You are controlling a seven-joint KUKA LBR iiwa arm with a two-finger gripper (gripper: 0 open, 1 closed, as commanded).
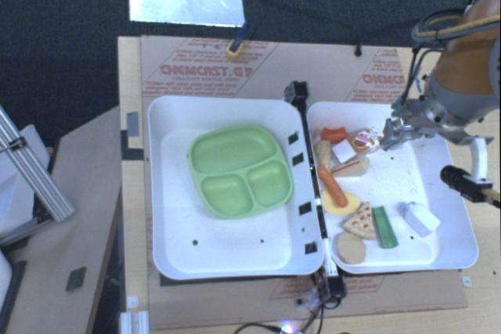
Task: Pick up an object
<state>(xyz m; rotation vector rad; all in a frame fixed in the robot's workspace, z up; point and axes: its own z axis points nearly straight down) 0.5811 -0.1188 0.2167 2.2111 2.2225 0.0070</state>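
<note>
My gripper [389,138] hangs low over the upper part of the right bin [450,246]. Just to its left, touching or nearly touching it, lies a small red and white toy food piece [365,141]. Whether that piece is gripped cannot be told. Close by are a red piece [334,134], a white and tan wedge [347,159], an orange carrot [331,185], a yellow slice [338,206], a pizza slice [361,223], a green stick [383,227], a white block [420,218] and a tan round cookie [351,248].
The left bin [176,246] holds a green divided plate [239,170]. A black-clipped divider [309,176] separates the two bins. Bare white floor lies in the middle right of the right bin.
</note>
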